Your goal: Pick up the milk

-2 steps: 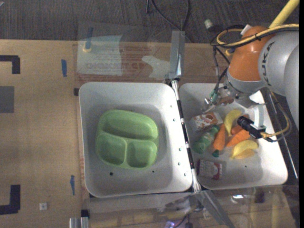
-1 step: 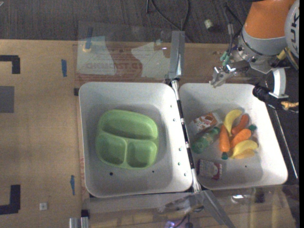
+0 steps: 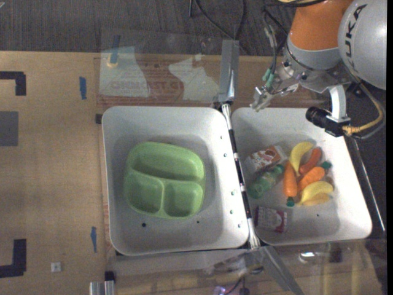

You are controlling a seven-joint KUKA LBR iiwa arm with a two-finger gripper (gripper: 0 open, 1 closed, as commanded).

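At the upper right of the view, the grey arm (image 3: pixel 334 26) with its orange band reaches in over the back edge of the right bin (image 3: pixel 356 223). Its gripper (image 3: pixel 265 97) hangs at about twelve o'clock from that bin's contents, over the rim near the divider between the two bins; nothing sits between its fingers, and whether the jaws stand wide or narrow I cannot tell from this slant.

Down at about five o'clock from the gripper, well apart from it, the milk (image 3: pixel 271 219) lies on its side as a small red-and-white carton at the front of the right bin, close to the left wall. Just beyond it, toward twelve o'clock, a green bottle (image 3: pixel 265 182) lies tilted, and past that a second small carton (image 3: pixel 265 158) with orange print. At three o'clock from the bottle sits a cluster of toy food: an upright orange carrot (image 3: pixel 290 186), a yellow banana (image 3: pixel 299 154), another orange piece (image 3: pixel 312 176) and a yellow piece (image 3: pixel 317 192) touching one another.

Over in the left bin (image 3: pixel 123 128), at nine o'clock from the milk, rests a green divided plate (image 3: pixel 164 179) with three compartments. Both bins stand on the wooden bench (image 3: pixel 49 183), which carries bits of blue tape (image 3: pixel 82 87) and black markings.
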